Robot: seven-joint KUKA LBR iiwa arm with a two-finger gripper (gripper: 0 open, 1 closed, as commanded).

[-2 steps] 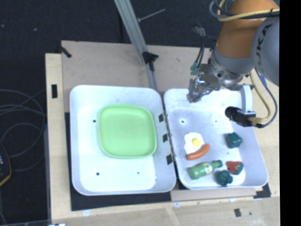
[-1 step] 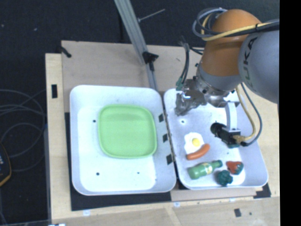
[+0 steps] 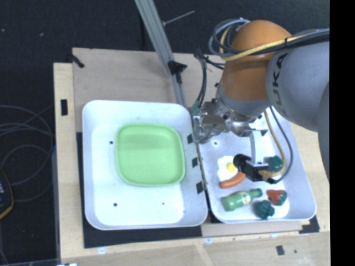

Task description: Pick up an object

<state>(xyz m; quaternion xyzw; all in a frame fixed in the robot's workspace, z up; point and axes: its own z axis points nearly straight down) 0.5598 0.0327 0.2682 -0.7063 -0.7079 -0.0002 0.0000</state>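
Gripper (image 3: 206,125) hangs at the upper left corner of the right bin (image 3: 299,183), close to the wall that it shares with the left bin (image 3: 100,148). Whether it is open or closed I cannot tell, because the wrist covers it from above, and I see nothing held in it.

The things to pick lie lower in the same bin, apart from the gripper. Nearest is a flat white toy egg (image 3: 226,167) with a yellow middle. An orange sausage (image 3: 232,180) touches its lower edge. Below these lies a green bottle (image 3: 241,199) on its side, and to the right of it a small teal piece (image 3: 264,208) and a small red piece (image 3: 277,195).

All seem to be light, stiff plastic toys. The egg is probably too flat for a good hold. The bottle looks the best choice: I would close across the middle of its body, at right angle to its length, though its smooth round side may roll or slip. The sausage is thin and could also roll away.

In the left bin rests a green square plate (image 3: 150,154), wide and shallow, so hard to grasp except at the rim.
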